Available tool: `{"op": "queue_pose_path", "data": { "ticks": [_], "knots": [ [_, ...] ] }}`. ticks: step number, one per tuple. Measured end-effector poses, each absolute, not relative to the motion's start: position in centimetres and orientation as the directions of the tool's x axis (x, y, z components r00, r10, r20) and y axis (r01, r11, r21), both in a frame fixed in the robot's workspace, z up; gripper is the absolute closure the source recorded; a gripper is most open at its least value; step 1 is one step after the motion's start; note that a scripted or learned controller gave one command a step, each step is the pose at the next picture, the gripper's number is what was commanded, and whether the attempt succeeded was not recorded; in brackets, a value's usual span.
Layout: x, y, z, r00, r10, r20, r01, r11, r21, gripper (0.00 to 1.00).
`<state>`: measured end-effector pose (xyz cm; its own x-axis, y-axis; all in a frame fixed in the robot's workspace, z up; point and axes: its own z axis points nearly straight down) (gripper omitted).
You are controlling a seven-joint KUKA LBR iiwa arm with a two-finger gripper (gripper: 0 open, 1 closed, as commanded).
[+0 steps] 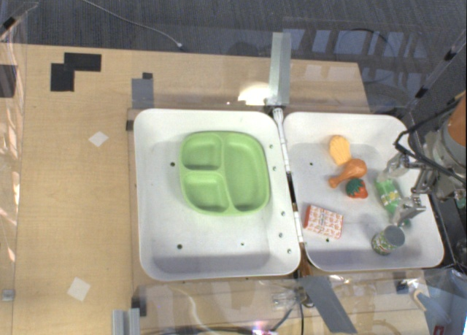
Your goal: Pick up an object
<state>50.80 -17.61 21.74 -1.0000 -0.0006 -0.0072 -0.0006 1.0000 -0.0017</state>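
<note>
My gripper [403,189] was open wide, and the green packet [387,195] lay right between my fingers.

The end effector [403,189] straddles a green packet [387,194] in the right bin [321,249].

The right bin [314,133] had open floor along its left half, broken only by a patterned card [322,221] near its front edge. Toward its right edge a yellow piece [339,149], drumstick [347,173], strawberry [356,189], green packet [388,195] and tin [387,239] crowded close together. A green divided tray [222,172] took up the middle of the left bin [157,246], leaving free room around its edges.
</note>
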Motion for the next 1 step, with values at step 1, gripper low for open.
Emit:
{"op": "queue_pose_path", "data": {
  "ticks": [1],
  "knots": [
    [51.68, -19.94, 9.02, -0.966, 0.260, -0.012, 0.260, 0.966, 0.000, 0.00]
  ]
}}
